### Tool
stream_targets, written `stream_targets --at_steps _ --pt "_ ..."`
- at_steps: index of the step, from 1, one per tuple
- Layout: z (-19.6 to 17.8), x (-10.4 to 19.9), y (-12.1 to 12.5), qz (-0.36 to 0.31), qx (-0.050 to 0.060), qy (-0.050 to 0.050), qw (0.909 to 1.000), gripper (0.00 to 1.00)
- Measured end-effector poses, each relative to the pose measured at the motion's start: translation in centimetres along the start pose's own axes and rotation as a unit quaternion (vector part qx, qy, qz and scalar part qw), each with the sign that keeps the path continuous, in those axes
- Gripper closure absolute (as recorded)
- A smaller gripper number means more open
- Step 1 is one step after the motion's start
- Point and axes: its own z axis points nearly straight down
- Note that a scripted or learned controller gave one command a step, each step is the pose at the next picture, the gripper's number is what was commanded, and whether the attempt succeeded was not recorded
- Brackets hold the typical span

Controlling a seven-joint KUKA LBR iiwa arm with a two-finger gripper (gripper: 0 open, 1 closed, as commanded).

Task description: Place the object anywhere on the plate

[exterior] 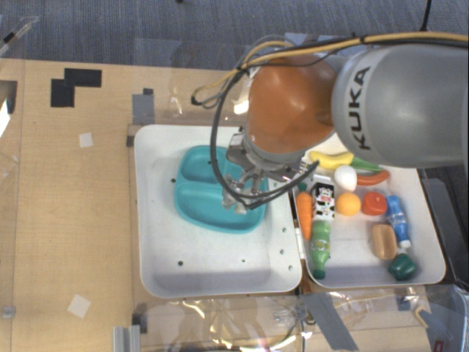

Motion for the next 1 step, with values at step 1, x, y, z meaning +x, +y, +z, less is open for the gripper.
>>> stream_targets --at_steps 1 --pt "-2.58 -6.84 3.87 0.180 -0.001 -0.002 0.9836 1.00"
